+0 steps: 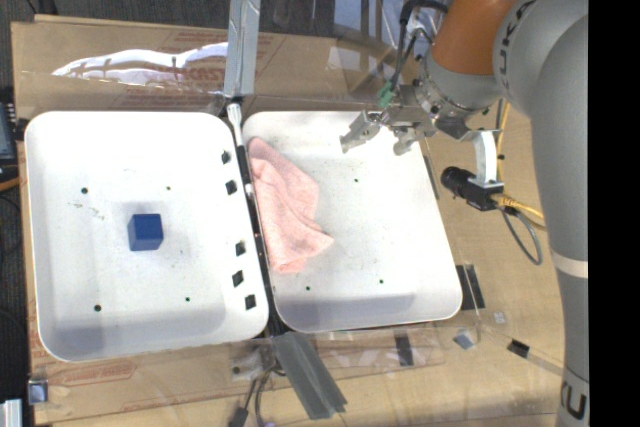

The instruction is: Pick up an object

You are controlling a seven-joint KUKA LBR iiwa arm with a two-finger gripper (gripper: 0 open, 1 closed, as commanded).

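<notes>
The gripper (378, 137) is seen open and empty over the right bin (420, 255), so it should be lowered straight onto the pink cloth (288, 210).

The grey arm (545, 65) is seen reaching in from the right, its orange band (478, 15) bent toward the upper middle. The gripper (378, 137) is held low — its two fingers (356, 135) spread apart, nothing between them.
</notes>
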